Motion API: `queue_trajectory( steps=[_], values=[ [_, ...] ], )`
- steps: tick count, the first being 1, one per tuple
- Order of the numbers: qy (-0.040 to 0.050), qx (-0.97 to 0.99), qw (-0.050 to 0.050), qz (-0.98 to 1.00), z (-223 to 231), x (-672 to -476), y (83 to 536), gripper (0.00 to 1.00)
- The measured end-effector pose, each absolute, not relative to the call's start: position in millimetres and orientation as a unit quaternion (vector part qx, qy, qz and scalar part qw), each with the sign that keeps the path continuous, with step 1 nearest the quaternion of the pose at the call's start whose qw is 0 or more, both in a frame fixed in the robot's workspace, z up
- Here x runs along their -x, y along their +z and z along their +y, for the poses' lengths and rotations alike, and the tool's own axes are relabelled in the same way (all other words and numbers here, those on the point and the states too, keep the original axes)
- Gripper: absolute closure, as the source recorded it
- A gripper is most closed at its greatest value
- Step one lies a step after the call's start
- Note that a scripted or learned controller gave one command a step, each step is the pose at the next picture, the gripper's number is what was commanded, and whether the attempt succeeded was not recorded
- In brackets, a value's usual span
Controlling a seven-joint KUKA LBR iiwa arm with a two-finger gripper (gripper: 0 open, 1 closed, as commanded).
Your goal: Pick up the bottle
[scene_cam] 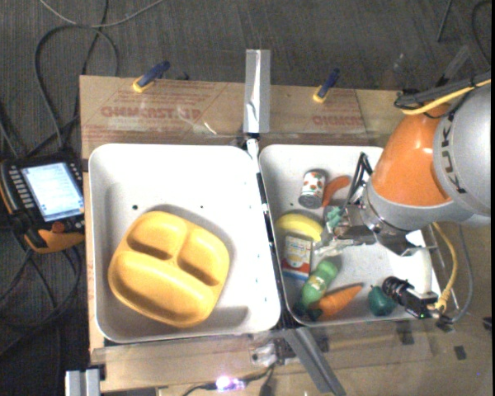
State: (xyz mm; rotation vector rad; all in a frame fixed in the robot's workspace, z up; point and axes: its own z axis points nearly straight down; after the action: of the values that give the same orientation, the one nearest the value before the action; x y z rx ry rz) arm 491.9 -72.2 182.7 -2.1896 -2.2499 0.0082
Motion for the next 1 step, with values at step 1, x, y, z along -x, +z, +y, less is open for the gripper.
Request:
queue_trajectory(
  steps=[1],
  values=[
    [0.0025,0.782,0.001,-0.624,-33.8,-498.3,200.3,1.0]
  ],
)
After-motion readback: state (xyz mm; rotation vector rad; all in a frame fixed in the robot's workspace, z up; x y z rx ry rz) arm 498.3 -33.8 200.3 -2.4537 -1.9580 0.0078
